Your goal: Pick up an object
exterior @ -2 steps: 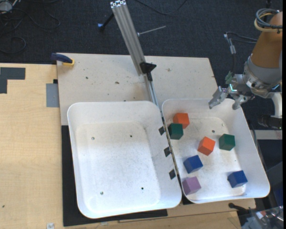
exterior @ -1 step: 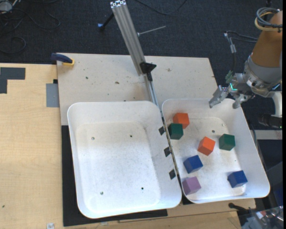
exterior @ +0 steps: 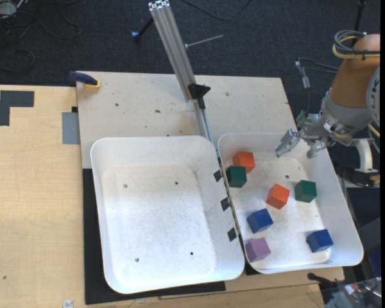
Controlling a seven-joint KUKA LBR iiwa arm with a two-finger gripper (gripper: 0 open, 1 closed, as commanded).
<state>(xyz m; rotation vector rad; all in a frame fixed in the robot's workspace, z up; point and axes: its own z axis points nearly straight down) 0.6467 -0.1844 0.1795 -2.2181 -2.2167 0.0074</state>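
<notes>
The right bin (exterior: 346,204) holds several small cubes: an orange one (exterior: 244,160) beside a dark green one (exterior: 236,176) near its left wall, another orange one (exterior: 278,196), a green one (exterior: 305,190), two blue ones (exterior: 259,221) (exterior: 319,240) and a purple one (exterior: 257,249). My gripper (exterior: 301,145) hangs above the bin's far right corner, fingers spread open with nothing between them. It is well apart from every cube.
The left bin (exterior: 102,172) lies beside the right one, with black clips (exterior: 225,203) along the shared wall. A slanted aluminium bar (exterior: 176,50) rises behind the bins. A blue and yellow tool (exterior: 85,79) lies at the bench's far left corner.
</notes>
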